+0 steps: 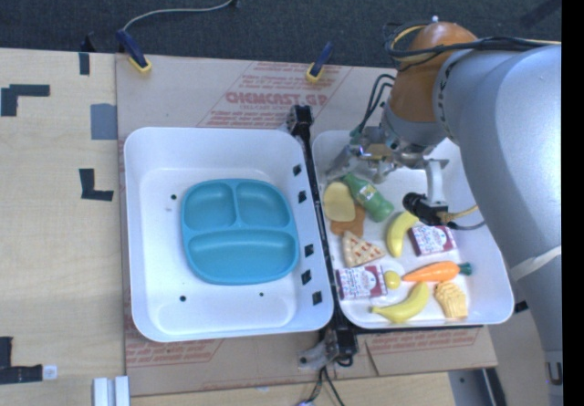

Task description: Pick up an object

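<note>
The hand (372,158) hangs over the right bin's (497,299) far end, just above the green bottle (370,197); I cannot tell its state. For a clean pick, centre on the bottle, clear of the potato (338,203) beside it

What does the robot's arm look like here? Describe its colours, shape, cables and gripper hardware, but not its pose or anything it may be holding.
The arm is a thick, rounded grey cylinder with a smooth, slightly glossy shell. Above the wrist sits a bulging orange band. Thin dark cables loop around that band and run down toward the gripper, which is a small cluster of silver-metal and black parts, far slimmer than the arm.
</note>
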You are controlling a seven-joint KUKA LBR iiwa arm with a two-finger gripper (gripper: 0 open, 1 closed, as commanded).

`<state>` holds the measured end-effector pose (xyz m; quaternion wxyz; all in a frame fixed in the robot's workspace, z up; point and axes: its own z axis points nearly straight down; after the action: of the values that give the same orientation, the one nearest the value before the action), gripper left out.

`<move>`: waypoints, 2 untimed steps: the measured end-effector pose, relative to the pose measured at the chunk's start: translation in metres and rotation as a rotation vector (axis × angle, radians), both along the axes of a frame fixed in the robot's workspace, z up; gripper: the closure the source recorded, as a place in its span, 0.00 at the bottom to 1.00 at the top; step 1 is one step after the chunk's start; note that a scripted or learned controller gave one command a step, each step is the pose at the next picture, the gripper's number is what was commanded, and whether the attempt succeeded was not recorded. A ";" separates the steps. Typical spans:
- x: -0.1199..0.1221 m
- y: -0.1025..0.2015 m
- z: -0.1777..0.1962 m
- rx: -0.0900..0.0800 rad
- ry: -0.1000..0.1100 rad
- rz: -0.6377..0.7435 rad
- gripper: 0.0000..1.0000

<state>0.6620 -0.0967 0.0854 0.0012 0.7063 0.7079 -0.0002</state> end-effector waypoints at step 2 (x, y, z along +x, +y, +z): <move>0.007 0.002 0.000 0.001 0.001 -0.001 0.00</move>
<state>0.6686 -0.0950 0.0850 0.0007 0.7066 0.7076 -0.0002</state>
